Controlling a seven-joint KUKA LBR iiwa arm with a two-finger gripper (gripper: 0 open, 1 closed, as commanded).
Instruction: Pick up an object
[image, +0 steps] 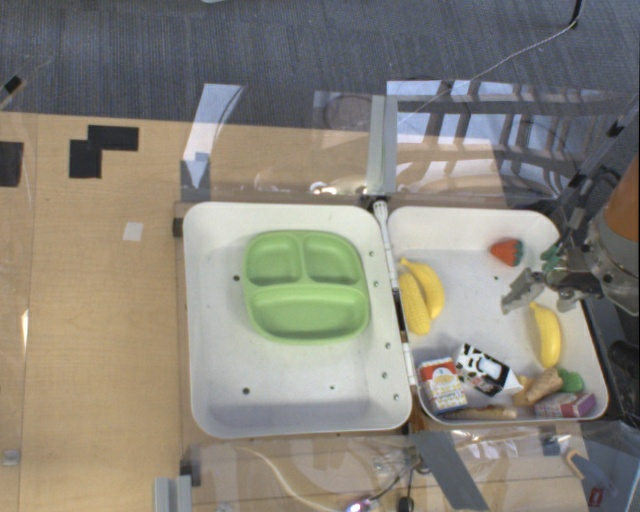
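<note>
Grey carpet runs along the far side of a pale wooden desk, which carries a few black squares near its far left corner and two shallow white bins side by side toward its right.

Largest of the things is the left bin, and in it, toward the far half, lies a green divided plate with three compartments, flat on the bin floor. Touching that bin along a shared rim is the right bin, which holds all the small items.

Reaching in over the right edge of the desk, the grey arm ends in the gripper, which hovers above the right side of the right bin, just over the far tip of a single banana. Its fingers are parted, with nothing between them.

Against the left wall of the right bin lies a pair of bananas, touching each other. Along the near wall sits a cluster: a small red and white carton in the near left corner, a black and white cow-patterned item just beside it, then a tan cone-shaped piece, a small green piece and a purple item in the near right corner. A strawberry lies apart near the far right corner.
</note>
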